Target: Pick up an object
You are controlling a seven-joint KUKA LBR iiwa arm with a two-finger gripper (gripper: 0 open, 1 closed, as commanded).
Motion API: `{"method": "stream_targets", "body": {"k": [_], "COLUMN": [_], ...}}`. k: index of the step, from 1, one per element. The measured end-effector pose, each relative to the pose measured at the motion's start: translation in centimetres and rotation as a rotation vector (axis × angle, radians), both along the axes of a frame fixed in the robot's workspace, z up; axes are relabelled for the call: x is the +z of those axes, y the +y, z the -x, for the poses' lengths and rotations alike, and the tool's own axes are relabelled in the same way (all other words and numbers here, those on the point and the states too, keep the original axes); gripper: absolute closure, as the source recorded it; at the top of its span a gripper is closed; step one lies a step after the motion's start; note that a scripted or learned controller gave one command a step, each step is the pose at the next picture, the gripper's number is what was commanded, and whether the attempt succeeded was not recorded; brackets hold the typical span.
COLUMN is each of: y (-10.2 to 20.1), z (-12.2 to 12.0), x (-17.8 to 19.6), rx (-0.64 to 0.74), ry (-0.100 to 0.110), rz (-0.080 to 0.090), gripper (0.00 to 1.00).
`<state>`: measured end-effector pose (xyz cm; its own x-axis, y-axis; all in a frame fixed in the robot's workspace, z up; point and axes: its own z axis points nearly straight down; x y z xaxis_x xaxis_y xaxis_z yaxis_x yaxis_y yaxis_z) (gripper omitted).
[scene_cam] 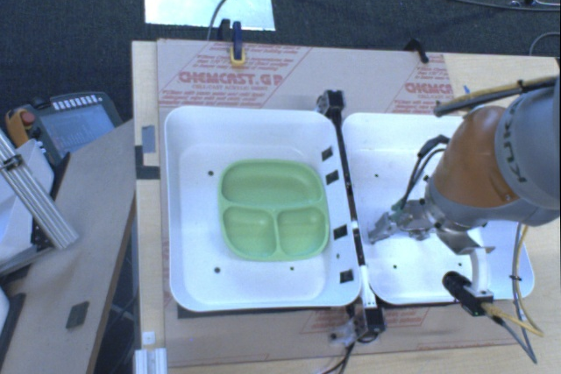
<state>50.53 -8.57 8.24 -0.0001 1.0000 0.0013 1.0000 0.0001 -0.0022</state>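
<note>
Currently, the bench [289, 70] carries a printed cardboard sheet beneath two shallow white bins with rounded corners and smooth, matte walls. The left bin [188, 188] holds the only candidate for the pick: a pale green divided plate [272, 209], rounded-rectangular, glossy plastic by the look of it, with one long compartment at the far side and two smaller ones at the near side. It lies flat near the bin's centre, slightly toward the divider between the bins.

The arm [491, 162], grey with an orange band, reaches in over the right bin [386, 144]. Its gripper [386, 228] sits low over that bin's floor, near the divider and well apart from the plate. Whether the gripper is released, clenched or grasping anything cannot be told at this resolution.

Judged from this layout, the step in hand is the approach, and the pick is not yet made. To do it well:

1. Lift clear of the divider before crossing to the left bin.
2. Target a raised edge, since the flat, smooth compartments likely offer nothing to pinch. The outer rim or an inner rib is the probable hold.
3. Descend vertically and straddle the chosen edge, because glossy plastic may slip under an angled grip.
</note>
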Motion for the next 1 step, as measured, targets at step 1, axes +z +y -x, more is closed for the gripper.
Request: {"method": "stream_targets", "body": {"k": [1], "y": [0.02], "z": [-0.14], "x": [1.13], "rx": [0.000], "ry": [-0.003], "rz": [0.000], "gripper": [1.00]}}
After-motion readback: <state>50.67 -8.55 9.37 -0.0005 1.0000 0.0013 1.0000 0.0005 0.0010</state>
